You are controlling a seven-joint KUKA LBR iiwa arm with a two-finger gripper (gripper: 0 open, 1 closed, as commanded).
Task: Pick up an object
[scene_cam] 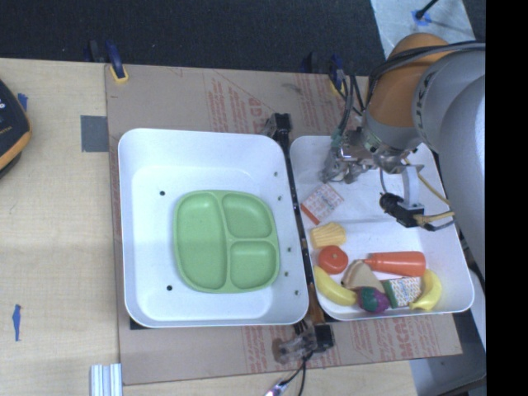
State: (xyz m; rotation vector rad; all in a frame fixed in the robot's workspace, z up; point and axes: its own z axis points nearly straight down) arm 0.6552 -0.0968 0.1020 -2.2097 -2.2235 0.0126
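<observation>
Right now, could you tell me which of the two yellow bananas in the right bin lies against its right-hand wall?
The banana at the pile's right end, beside the carrot; the other banana lies at the left end, under the tomato.

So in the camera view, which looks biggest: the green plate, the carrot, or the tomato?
Largest to smallest, as they look from above:
1. The green plate, by far the biggest.
2. The carrot, long and thin.
3. The tomato, small and round.
All three lie about equally far from the camera, so the order is safe.
</observation>
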